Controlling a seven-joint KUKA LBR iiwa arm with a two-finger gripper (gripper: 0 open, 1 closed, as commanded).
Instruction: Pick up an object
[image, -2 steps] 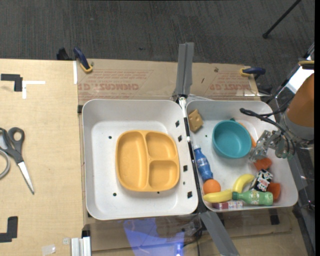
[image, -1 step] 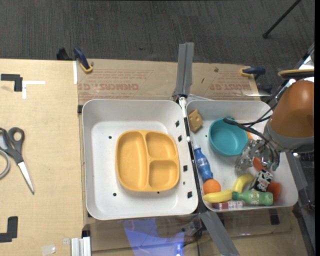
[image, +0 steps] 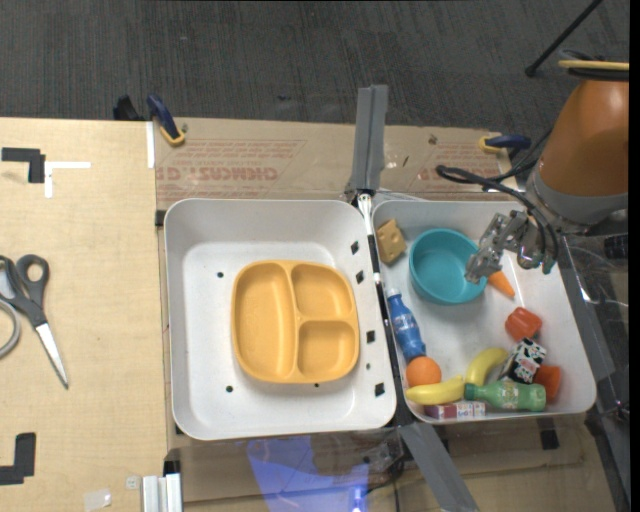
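Hand (image: 487, 262) over right bin (image: 572, 300), fingertips at teal bowl (image: 443, 266) right rim, beside orange carrot (image: 502, 284). Grip state: cannot tell.

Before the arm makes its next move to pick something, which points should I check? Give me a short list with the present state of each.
1. Hand is over the right bin: ok; it sits at the right rim of the teal bowl.
2. Nothing held yet: cannot tell; the fingertips are not clear enough to see.
3. Nearest target free: ok; the small carrot lies just beside the hand, apart from the other toys.
4. Bowl in the way of a descent: not ok; its rim is right under the hand.
5. Yellow divided plate in the left bin: ok, far from the hand.
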